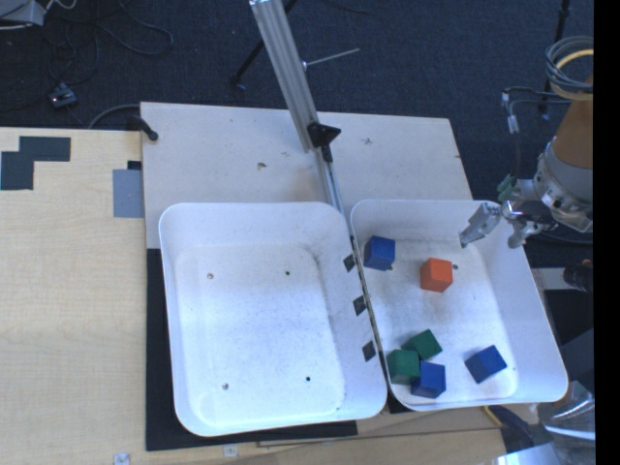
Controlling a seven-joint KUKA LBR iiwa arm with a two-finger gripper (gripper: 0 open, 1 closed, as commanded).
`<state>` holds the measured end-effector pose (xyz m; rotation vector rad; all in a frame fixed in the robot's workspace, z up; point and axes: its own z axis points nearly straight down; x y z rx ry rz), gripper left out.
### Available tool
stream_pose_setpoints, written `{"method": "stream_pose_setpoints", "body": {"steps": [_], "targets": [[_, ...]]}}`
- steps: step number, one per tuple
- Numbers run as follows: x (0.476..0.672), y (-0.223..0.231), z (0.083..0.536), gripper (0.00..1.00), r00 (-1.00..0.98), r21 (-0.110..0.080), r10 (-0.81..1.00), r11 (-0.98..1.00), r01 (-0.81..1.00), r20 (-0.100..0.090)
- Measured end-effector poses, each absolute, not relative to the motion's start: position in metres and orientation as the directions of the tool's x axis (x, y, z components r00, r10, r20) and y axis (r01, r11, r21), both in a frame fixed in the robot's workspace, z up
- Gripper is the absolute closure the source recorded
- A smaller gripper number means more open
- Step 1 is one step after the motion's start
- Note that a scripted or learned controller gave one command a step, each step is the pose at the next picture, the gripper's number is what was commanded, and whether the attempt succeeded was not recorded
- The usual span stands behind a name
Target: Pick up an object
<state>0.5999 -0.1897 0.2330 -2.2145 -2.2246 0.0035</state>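
Observation:
The right bin (528,289) holds several small blocks. An orange cube (437,275) lies near its middle, with a blue cube (380,253) to its left by the dividing wall. At the front sit two green blocks (422,344) (403,363) and two more blue blocks (429,378) (485,363). My gripper (495,228) hovers over the bin's back right corner, up and to the right of the orange cube. Its fingers (476,227) are spread open with nothing between them.
The left bin (170,260) lies beside the right one, joined by black clips (358,303). A slanted aluminium post (291,76) rises behind the bins. Cables and a stand crowd the far right.

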Motion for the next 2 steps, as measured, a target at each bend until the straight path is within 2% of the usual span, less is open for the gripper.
{"method": "stream_pose_setpoints", "body": {"steps": [1, 2], "targets": [[0.629, -0.184, 0.088, 0.0, -0.004, -0.003, 1.0, 0.004, 1.0, 0.003], [0.616, -0.142, 0.091, 0.0, -0.004, -0.003, 1.0, 0.004, 1.0, 0.002]]}}
